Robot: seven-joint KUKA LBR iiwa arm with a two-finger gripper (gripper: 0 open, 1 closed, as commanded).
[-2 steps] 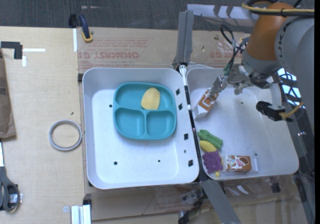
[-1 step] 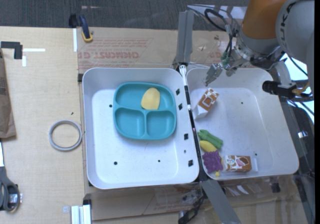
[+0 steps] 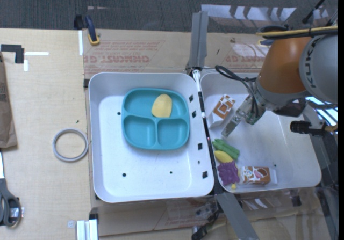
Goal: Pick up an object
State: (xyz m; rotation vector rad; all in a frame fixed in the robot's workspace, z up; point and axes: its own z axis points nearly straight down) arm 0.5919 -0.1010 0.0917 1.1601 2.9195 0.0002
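Gripper (image 3: pixel 232 128) sits center-right in frame, over right bin (image 3: pixel 293 150); fingers too small and blurred, can't tell if apart or together. Nothing seen btwn them. Just left of it, orange-white pack (image 3: pixel 223 107). Below: green item (image 3: pixel 226 147), yellow piece (image 3: pixel 222 156), purple grapes (image 3: pixel 228 172), snack box (image 3: pixel 255 175). Left bin (image 3: pixel 107 169): teal tray (image 3: pixel 140 131) w/ yellow lump (image 3: pixel 162 106) in its upper compartment.

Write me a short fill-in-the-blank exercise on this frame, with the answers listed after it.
1. The yellow object lies in the teal divided plate, which sits in the ____ bin.
2. The purple grapes lie in the ____ bin.
3. The gripper hangs over the right bin, with ____ between its fingers.
4. A roll of tape lies on the bench, ____ of both bins.

Answers: left; right; nothing; left
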